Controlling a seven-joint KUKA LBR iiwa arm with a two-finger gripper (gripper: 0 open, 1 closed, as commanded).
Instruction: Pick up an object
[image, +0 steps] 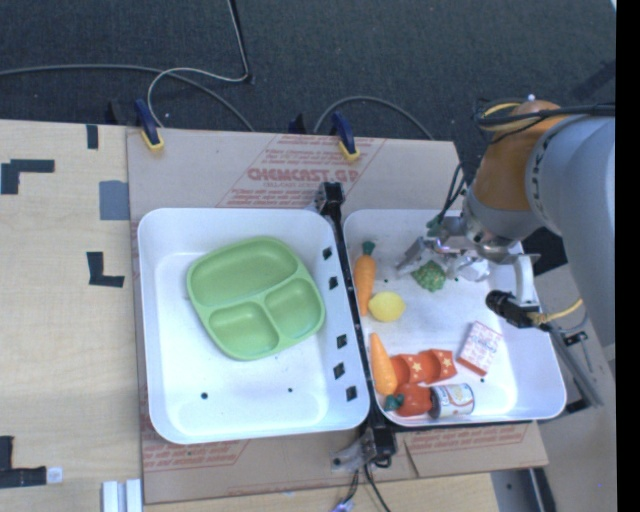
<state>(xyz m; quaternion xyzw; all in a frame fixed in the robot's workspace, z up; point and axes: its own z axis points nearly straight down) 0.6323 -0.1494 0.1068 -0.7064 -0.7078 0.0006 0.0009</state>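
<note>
Item: broccoli floret (430, 277), green, in the right bin (545, 385), upper part, directly beneath the gripper (437, 258). Whether the fingers were spread or closed on it could not be told. Left of it: carrot (364, 280) against the dividing wall; lemon (387, 306) just below. Lower down: second carrot (381, 364), red packet (428, 366), tomato (411, 402), small can (452, 399), pink-and-white carton (479, 347). Left bin (170, 400): green three-compartment plate (255, 297), lying tilted. The grey arm (560, 170) entered from the right.
</note>
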